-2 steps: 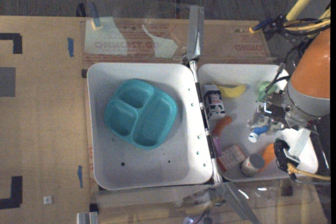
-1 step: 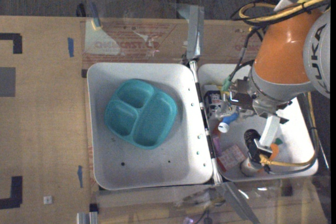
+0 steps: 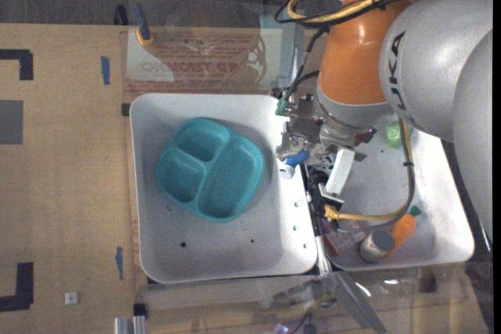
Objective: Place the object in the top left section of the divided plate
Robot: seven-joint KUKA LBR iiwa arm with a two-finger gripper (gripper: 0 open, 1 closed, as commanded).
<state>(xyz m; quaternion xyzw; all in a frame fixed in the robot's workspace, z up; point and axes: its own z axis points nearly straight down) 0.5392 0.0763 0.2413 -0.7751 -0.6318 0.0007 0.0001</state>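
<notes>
Gripper (image 3: 296, 151) hangs over the seam btwn the two bins, just right of the divided plate (image 3: 211, 168); finger state: can't tell, wrist hardware and cables hide them. A small blue bit shows at the tip, unclear whether it's held or part of the rig. Plate is teal, 3 sections, tilted, sitting upper-middle in the left bin (image 3: 156, 246); all sections bare. Room around plate: open white floor below and left of it, its right rim close to the bin wall and the gripper. Right of the plate, past the seam, the right bin (image 3: 446, 223) holds an orange carrot-like object (image 3: 403, 229), a grey round item (image 3: 376, 246), a green piece (image 3: 393, 135). Bench (image 3: 63, 168) left of plate is tan board w/ blue tape marks.
</notes>
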